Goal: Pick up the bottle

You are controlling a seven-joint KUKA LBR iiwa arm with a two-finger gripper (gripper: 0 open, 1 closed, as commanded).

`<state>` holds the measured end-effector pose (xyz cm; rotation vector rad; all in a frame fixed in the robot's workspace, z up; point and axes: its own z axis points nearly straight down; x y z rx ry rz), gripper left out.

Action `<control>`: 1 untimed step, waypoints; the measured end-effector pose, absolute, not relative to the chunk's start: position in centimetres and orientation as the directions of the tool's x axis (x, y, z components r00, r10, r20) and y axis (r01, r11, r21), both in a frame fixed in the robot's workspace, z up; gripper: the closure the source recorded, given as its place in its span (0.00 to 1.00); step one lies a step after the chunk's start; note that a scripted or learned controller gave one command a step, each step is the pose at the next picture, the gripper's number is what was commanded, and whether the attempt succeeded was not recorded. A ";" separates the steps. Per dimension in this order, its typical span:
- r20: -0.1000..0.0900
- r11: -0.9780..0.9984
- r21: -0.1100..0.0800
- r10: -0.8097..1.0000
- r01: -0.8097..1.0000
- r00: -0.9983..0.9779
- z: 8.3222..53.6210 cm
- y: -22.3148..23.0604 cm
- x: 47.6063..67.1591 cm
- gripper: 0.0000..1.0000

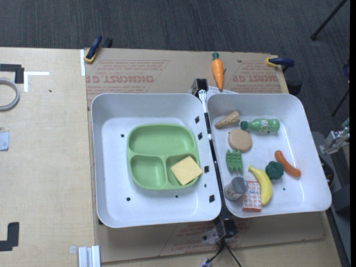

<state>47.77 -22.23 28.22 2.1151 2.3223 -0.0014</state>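
The left bin (105, 149) holds a green divided tray (146, 143) with a yellow block (186, 170) in one compartment. The right bin (303, 143) holds the bottle (260, 125), lying on its side near the far wall, just beside a bread piece (227, 119). The gripper (334, 141) sits at the right edge; its opening cannot be determined.

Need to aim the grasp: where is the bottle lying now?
The green bottle lies on its side in the right bin, near its far wall, just right of the bread roll and above the round bun.
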 end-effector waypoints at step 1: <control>0.000 0.003 -0.001 1.000 1.000 -0.003 26.8 -22.2 47.8 1.00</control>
